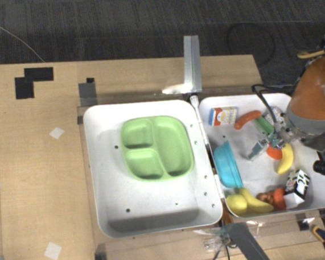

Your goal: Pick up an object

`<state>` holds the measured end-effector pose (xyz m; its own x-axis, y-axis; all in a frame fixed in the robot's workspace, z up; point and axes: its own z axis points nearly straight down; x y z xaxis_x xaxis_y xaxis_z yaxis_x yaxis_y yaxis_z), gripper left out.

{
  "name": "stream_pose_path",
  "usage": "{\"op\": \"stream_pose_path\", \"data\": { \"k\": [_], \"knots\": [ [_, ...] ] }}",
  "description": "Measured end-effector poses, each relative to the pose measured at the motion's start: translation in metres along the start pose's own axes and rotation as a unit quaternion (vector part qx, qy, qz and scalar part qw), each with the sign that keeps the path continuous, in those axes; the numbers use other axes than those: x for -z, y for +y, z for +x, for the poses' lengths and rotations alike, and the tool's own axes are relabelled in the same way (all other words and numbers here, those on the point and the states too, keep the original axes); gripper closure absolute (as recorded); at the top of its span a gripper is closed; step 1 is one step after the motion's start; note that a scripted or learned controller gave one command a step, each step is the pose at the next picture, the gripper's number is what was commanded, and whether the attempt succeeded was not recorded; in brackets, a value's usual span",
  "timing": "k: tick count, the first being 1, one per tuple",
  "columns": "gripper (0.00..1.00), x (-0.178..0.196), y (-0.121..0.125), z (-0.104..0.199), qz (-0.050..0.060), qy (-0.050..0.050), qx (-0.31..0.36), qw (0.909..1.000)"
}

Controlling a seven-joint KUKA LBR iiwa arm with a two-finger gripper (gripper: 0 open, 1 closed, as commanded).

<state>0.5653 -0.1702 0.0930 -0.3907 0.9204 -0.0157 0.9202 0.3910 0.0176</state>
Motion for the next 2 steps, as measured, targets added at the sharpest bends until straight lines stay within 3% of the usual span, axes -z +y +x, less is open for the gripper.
{"op": "stream_pose_path", "data": {
  "k": [1, 2],
  "knots": [
    [0.00, 0.000, 0.000, 0.012, -0.001, -0.001, -0.044, 0.9990],
    [1.00, 0.014, 0.003, 0.010, -0.005, -0.005, -0.040, 0.9992]
  ]
}}
